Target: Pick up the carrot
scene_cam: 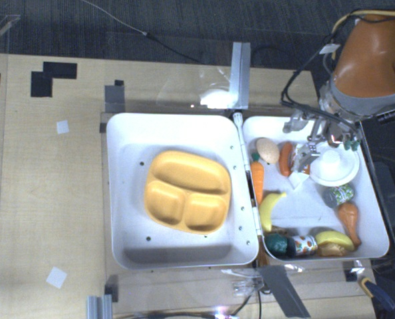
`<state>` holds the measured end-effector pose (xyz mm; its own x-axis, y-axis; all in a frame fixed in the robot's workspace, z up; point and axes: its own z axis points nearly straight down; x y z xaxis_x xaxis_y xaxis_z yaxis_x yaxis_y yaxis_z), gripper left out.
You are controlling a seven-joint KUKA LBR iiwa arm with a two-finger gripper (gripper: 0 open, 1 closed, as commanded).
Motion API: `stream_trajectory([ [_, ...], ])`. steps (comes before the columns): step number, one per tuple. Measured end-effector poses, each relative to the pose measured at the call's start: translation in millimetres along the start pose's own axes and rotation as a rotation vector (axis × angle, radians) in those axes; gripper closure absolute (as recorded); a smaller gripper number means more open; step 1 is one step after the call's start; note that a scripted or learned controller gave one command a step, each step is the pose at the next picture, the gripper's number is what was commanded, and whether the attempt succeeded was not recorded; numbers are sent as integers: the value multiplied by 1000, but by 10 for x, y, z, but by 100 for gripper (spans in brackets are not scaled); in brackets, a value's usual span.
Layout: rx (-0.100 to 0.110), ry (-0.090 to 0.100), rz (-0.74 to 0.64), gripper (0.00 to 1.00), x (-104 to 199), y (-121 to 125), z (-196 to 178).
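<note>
Carrot [257,180]: orange, slender, laid lengthwise against the left wall of the right bin [378,212], its green top pointed toward the far side; it is touched by nothing from above and lies well apart from the gripper

Nearest row, along the front wall of the right bin: a dark green rounded item [276,245] is placed in the left corner, a small printed can [304,245] is laid just beside it, and a yellow banana [334,240] is set at the right

Next row back: an orange-brown tapered item [348,218] is found near the right wall, and a second banana [270,208] is curved just beyond the carrot's near tip; a green patterned can [341,195] is seen a little farther back

Left bin [121,178]: a yellow tray [186,190] with three compartments is held at its middle

Farther row, right bin: a white dish [334,167] is placed toward the right, a short red-orange item [286,159] is stood beside a beige egg-shaped item [267,150], the latter near the carrot's green top

Gripper [309,153]: hung over the far part of the right bin, between the red-orange item and the white dish; whether anything is gripped, or how wide it is set, cannot be told

Arm [367,55]: grey with an orange band, entered from the far right
</note>
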<state>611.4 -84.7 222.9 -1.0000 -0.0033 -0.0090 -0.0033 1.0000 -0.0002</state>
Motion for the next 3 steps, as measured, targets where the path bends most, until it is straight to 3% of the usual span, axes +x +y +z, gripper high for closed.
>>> stream_trajectory([
  [1,-3,1,59,0,-331,701,376],
  [2,-2,1,131,0,287,886,362],
  [3,-4,1,157,0,116,1565,364],
])
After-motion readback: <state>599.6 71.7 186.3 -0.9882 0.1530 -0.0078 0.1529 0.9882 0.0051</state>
